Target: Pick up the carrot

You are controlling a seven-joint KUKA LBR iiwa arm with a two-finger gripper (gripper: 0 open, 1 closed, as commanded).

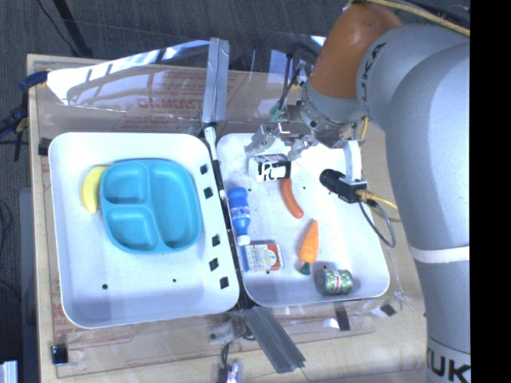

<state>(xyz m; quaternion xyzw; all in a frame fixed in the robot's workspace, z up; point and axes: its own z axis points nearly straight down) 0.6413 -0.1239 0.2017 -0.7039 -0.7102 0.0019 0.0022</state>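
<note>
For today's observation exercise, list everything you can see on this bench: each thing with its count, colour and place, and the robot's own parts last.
Bins: two, white, side by side on the bench.
Divided tray: one, blue, in the left bin.
Banana: one, yellow, left bin, tucked against the tray's left edge.
Bottle: one, blue with a white cap, right bin, along its left wall.
Small carton: one, white and red, right bin, below the bottle.
Sausage: one, orange-red, right bin, near the middle.
Carrot: one, orange, right bin, below the sausage.
Can: one, green, right bin, near corner.
Arm: one, grey with an orange band, reaching in from the right.
Gripper: one, above the right bin's far end.
</note>
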